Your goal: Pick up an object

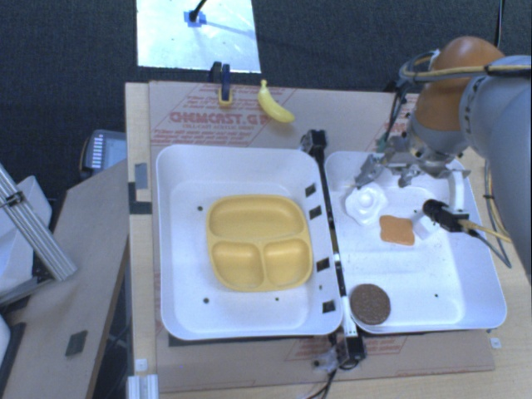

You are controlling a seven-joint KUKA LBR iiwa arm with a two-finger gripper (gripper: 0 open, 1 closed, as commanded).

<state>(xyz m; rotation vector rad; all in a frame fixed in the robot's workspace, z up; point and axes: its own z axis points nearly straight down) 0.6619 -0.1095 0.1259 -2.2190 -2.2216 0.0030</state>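
Observation:
In the right bin (465, 306) lie a white lumpy object (364, 204), a flat orange piece (397, 230) just right of it, and a round brown disc (371, 302) near the front left corner. My gripper (386, 175) hangs over the back of this bin, just behind the white object. Its fingers (366, 174) are spread open and hold nothing. The left bin (179, 223) holds a yellow divided tray (258, 241).
A yellow toy banana (274, 105) lies on the cardboard behind the bins, beside a yellow-and-black clamp (224, 86). A black divider with clips (326, 223) runs between the bins. The grey arm (490, 115) and its cables fill the right side above the right bin.

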